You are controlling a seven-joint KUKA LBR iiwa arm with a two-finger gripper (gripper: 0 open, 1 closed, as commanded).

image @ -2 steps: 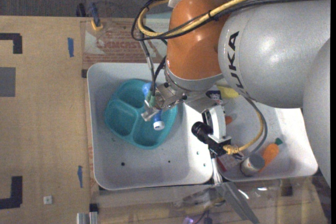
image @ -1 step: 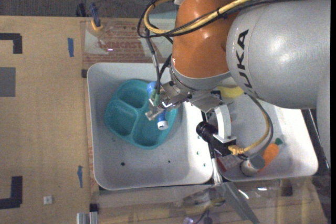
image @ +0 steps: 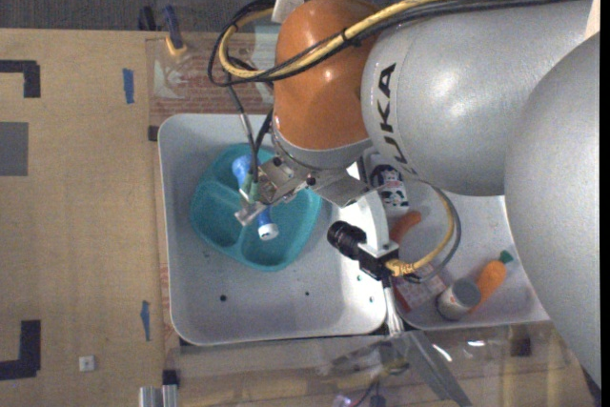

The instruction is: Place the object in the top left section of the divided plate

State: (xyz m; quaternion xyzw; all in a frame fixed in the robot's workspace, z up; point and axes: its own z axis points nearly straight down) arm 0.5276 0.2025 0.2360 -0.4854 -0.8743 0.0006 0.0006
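A teal divided plate (image: 214, 207) lies in the left white bin (image: 191, 281), towards its upper middle. My gripper (image: 257, 201) hangs directly over the plate's middle, with the grey arm and its orange band covering the plate's right part. A small light-blue object (image: 241, 170) sits in the plate's section nearest the top of the view, just left of the gripper. A small white-and-blue piece (image: 267, 230) shows just below the gripper tip, over the plate's lower section; whether it is held or resting on the plate I cannot tell.
The right bin (image: 505, 310) holds an orange toy carrot (image: 491, 277), a grey cylinder (image: 457, 300), a red-orange item (image: 408, 224) and a black-and-white toy (image: 391, 191). A black camera module (image: 348, 239) juts from the wrist over the bin divider. Yellow cable loops above the arm.
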